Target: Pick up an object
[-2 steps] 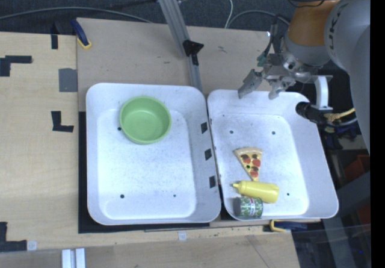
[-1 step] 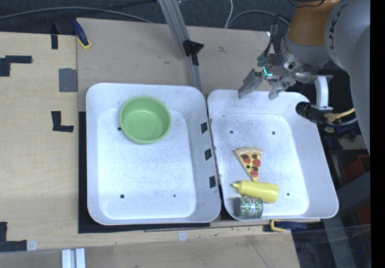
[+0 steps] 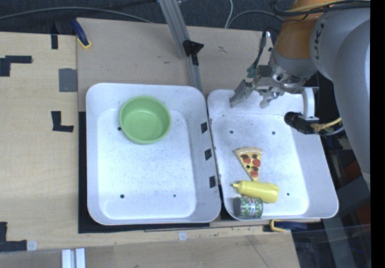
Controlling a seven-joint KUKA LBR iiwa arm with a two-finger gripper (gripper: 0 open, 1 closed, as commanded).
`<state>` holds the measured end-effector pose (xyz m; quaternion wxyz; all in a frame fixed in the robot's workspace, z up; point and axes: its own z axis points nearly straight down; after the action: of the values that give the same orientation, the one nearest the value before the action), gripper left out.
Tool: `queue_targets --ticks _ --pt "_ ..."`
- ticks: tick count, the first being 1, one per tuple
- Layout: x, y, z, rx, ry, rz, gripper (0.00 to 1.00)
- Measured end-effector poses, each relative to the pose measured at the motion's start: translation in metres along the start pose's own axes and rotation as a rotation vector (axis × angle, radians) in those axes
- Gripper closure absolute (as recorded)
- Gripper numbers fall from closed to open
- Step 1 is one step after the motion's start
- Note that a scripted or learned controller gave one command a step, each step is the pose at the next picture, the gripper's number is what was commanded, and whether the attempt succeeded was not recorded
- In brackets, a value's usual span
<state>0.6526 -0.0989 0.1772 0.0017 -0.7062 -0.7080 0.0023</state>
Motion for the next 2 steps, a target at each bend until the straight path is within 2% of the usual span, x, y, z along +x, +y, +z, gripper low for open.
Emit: queue_targets --ticks 1,2 --pt "0.001 0.009 0.058 0.001 0.000 0.000 0.00" --pt "0.002 0.009 0.090 -0.004 -0.001 -0.001 0.00"
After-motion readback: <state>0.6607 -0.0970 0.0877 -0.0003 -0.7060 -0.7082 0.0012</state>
